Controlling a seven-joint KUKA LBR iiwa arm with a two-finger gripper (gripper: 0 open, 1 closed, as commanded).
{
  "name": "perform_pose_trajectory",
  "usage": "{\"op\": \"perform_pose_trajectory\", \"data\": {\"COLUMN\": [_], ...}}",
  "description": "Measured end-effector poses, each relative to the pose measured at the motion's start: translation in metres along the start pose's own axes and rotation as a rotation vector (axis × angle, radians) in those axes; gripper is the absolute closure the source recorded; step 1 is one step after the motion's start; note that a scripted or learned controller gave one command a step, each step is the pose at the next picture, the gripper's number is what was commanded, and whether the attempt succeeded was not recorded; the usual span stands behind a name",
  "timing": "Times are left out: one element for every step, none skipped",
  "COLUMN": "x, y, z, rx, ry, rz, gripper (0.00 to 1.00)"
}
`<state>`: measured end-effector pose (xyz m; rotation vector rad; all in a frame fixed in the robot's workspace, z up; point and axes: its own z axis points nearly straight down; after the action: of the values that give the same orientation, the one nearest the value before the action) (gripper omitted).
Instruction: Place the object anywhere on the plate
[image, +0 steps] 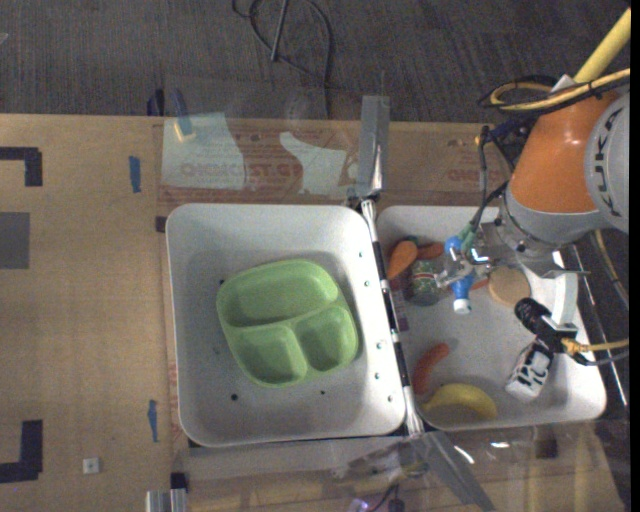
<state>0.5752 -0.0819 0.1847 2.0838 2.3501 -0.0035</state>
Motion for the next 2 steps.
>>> {"op": "perform_pose_trajectory", "data": {"x": [0.110, 0.162], "y": [0.010, 0.078], "z": [-0.045, -0.001], "rx": [-0.004, -0.005], "ry": [0.001, 0.001], "rz": [-0.087, -0.256], "gripper": [1.00, 1.00]}}
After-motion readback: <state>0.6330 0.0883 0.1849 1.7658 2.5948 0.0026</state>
